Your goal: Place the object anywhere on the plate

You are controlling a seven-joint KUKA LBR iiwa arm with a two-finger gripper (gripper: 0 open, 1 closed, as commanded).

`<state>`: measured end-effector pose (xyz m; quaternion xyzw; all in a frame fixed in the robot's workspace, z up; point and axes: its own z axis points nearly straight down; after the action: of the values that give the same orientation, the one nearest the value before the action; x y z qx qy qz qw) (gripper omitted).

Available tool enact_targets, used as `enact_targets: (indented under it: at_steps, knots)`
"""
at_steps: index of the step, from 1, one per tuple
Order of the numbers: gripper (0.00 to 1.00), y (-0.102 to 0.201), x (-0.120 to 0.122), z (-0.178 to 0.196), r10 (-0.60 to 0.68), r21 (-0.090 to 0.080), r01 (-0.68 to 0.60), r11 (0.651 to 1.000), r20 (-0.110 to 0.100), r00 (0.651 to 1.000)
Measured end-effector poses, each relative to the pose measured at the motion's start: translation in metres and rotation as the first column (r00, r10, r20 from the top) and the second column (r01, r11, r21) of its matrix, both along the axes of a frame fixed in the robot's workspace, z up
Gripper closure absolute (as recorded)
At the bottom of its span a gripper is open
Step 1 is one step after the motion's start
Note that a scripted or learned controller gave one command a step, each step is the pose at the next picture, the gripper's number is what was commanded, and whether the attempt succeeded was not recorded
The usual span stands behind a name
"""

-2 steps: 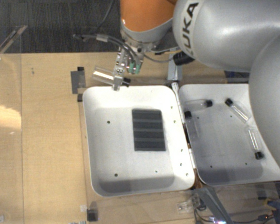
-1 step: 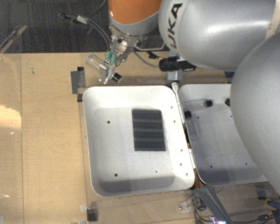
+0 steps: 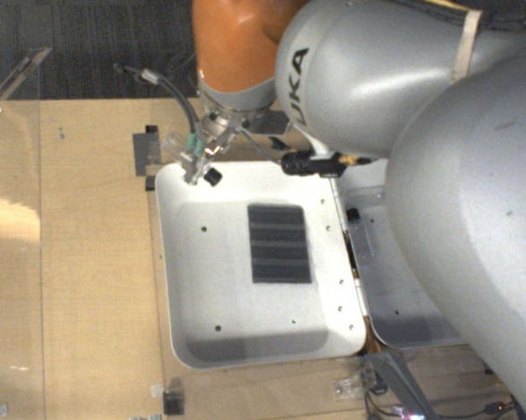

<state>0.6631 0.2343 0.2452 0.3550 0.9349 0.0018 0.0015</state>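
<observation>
- The gripper (image 3: 199,164) hangs over the far corner of the left bin (image 3: 174,283). Cannot tell whether it is open or closed.
- A small pale and green piece (image 3: 194,147) sits at the gripper's tip. Cannot tell whether it is the object or part of the tool.
- If it is the object, judge it light, small and rigid. Expect it to slip easily, so grip across its narrow width.
- A dark ribbed slab (image 3: 279,242) lies flat on the bin floor, apart from the gripper, nearer the camera and towards the arm's side. It probably serves as the plate.
- The slab looks stiff and low. Its ribs should stop a small object sliding.
- The right bin (image 3: 406,329) lies beyond the slab from the gripper.
</observation>
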Motion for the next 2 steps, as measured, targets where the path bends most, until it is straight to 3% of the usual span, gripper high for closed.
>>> enact_targets:
  at_steps: [1,2]
  knots:
    - [1.0,0.0,0.002,0.013,0.0,0.004,0.0,1.0,0.007,1.0]
    - [1.0,-0.019,-0.007,-0.135,0.416,-0.008,-0.416,0.909,-0.002,0.909]
